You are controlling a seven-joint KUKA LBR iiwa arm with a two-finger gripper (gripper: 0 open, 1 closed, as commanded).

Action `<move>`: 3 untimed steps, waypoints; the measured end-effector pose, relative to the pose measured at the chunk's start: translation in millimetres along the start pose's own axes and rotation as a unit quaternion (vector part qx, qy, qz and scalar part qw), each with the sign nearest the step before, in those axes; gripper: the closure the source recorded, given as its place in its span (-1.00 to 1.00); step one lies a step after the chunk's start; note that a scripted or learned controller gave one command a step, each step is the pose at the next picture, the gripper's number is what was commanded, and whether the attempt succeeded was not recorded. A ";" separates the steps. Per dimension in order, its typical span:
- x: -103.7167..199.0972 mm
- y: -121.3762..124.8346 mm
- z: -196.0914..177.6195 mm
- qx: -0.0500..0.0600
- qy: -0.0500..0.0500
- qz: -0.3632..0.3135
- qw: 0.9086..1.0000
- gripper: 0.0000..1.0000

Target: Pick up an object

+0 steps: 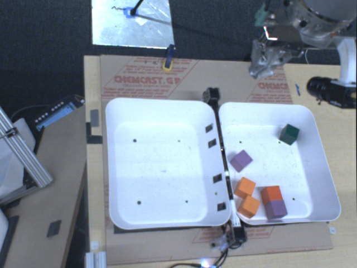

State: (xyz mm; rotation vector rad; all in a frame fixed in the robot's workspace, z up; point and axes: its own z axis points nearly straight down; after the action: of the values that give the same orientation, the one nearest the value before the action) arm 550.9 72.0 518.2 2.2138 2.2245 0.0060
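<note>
While our pincer (261,67) hangs above the surface, grip unreadable, we have picked nothing; the blocks (242,161) wait.

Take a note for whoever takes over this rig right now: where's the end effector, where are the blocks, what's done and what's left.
End effector: raised above the bench past the far edge of the right bin, nothing seen in it; whether it is open or shut is unclear.
Blocks, all in the right bin: green block near the far right corner; purple block near the divider; two orange blocks toward the near side; an orange-red block touching a second purple block beside them.
Done: nothing picked yet.
Left: descend, grasp one block, lift it.
</note>
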 end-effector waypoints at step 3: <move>6.3 21.5 -17.1 0.002 0.000 -0.001 1.000 1.00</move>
State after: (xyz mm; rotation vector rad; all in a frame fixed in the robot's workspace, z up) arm 572.3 78.4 535.5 2.2144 2.2275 0.0034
